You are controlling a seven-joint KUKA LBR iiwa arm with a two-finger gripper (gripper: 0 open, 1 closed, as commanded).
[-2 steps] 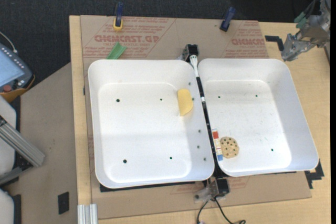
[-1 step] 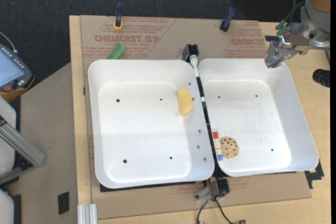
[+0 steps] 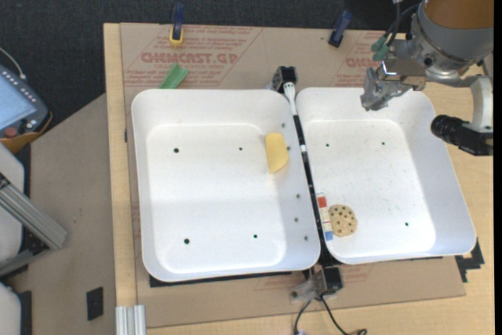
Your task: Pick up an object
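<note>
Camera view: reaching down from the upper right, the arm (image 3: 459, 4) hangs its tool (image 3: 380, 94) over the right bin's (image 3: 439, 192) far edge, grip state unreadable. One cookie (image 3: 342, 220) lies well below the tool; one yellow piece (image 3: 276, 152) lies lower-left, in the left bin (image 3: 157, 192).

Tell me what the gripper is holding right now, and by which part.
Nothing shows in the gripper, which hangs over the right bin's back edge. The cookie lies in that bin and the yellow piece in the left bin.

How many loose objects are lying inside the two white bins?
2: a yellow piece at the left bin's right side, and a round cookie in the right bin's near-left corner.
</note>
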